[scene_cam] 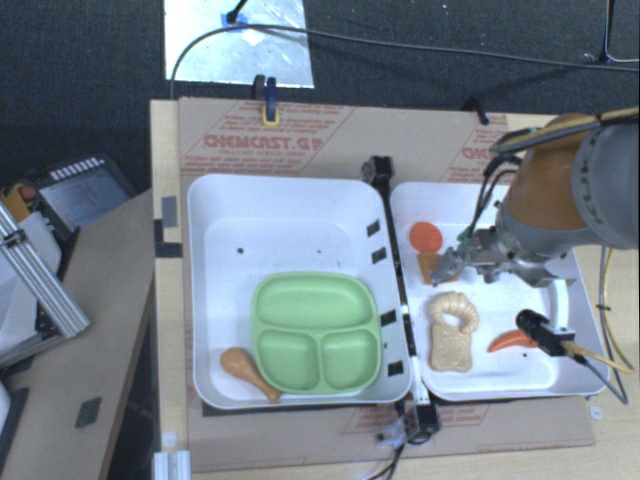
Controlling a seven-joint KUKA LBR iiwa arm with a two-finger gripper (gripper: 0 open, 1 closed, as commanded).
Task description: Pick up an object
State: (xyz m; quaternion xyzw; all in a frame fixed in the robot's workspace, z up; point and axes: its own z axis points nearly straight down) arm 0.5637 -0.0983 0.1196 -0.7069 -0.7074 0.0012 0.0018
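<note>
- A tan, drumstick-shaped toy (248, 372) is seen at the near edge of the left white bin (280, 203), far to the left of the jaws (450, 266) and nearer the camera than they are.
- A pale green, three-compartment plastic tray (315, 330) is seen touching or just beside the drumstick, well left of the jaws.
- A beige, biscuit-like bone-shaped toy with a ring at its top (452, 330) is seen in the right white bin (440, 200), just below the jaws on the near side and apart from them.
- A round orange-red ball-like object (426, 236) is seen just above and slightly left of the jaws, on the far side.
- A small tan-orange piece (430, 265) is seen right beside the jaws on their left; whether it is touched cannot be told.
- A red, pepper-shaped object (508, 342) is seen to the lower right of the jaws, partly covered by a black fitting on the arm.
- The jaws are seen low over the right bin, pointing left; whether they are released or clenched cannot be told, and nothing is seen between them.
- A cardboard sheet with red lettering (265, 133) is seen under both bins on the counter (110, 298), behind the jaws.
- A yellow and black clamp (268, 98) is seen at the cardboard's far edge.
</note>
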